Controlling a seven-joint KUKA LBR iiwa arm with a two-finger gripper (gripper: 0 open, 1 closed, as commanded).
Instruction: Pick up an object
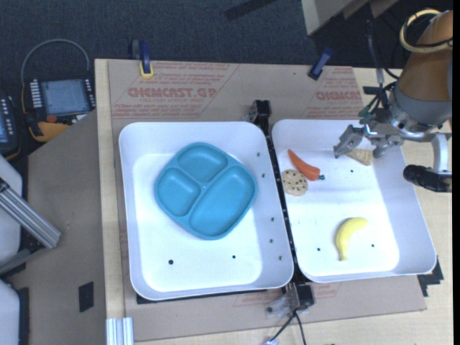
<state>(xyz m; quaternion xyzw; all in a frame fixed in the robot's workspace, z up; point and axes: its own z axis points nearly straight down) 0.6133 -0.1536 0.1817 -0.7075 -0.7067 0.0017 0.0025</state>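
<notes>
My gripper hangs over the far part of the right bin, fingers spread open. A small tan piece lies right under the fingertips; nothing shows gripped between them. An orange carrot lies to the left of the gripper, near the bin's left wall. A round speckled cookie sits just in front of the carrot. Toward the bin's front lies a yellow banana.
The left bin holds a blue divided plate in its middle. Both bins rest on a cardboard sheet. The arm's orange band rises at the right edge.
</notes>
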